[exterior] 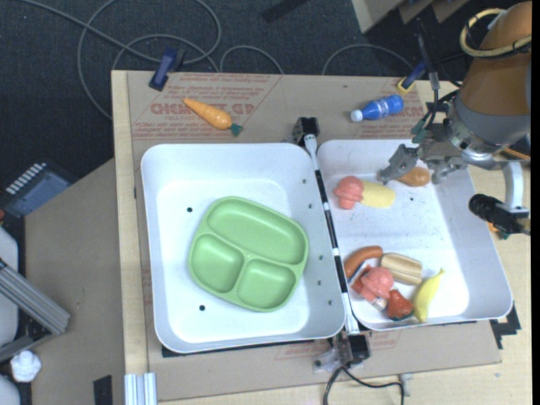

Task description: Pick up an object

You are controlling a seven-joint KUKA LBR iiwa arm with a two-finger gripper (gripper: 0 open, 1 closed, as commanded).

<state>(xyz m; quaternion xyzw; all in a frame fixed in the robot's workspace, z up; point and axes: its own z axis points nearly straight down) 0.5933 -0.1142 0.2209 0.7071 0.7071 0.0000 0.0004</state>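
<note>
Orange-brown bun-like piece point(415, 176) lies at the right bin's point(460, 226) 12 o'clock edge, directly under the hand point(419, 164). Fingers look spread, straddling it, not clamped. Long axis runs 3-to-9 o'clock; approach is straight down.

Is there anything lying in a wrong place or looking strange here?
Yes. A toy carrot and a blue bottle lie on the cardboard behind the bins, outside both, while the other toy food sits in the right bin. Nothing looks spilled or broken.
</note>
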